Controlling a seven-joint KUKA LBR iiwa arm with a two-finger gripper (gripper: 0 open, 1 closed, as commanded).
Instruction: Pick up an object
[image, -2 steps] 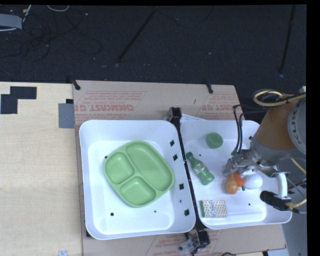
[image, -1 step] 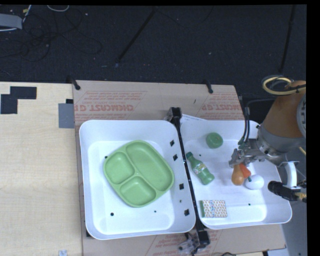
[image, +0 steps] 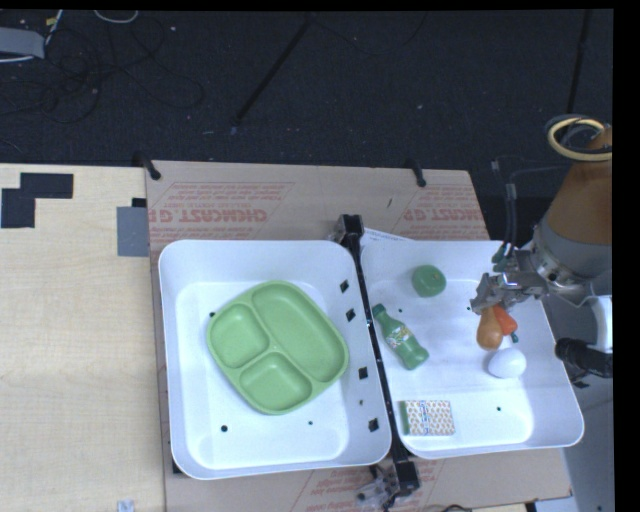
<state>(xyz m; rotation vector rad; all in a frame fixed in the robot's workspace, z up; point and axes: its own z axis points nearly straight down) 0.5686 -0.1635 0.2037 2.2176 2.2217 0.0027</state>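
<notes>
Orange pear-shaped object (image: 491, 331) at right of frame, long axis roughly vertical, narrow end up, under gripper (image: 499, 292); cannot tell finger state. White egg (image: 506, 363) just below.

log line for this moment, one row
arm: over right bin | gripper: above orange object | grasp: unconfirmed | left bin: green tray

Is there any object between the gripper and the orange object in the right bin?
Nothing visible. The gripper hangs directly above the orange object, at its top. The white egg-shaped object lies just below it, on the far side.
</notes>
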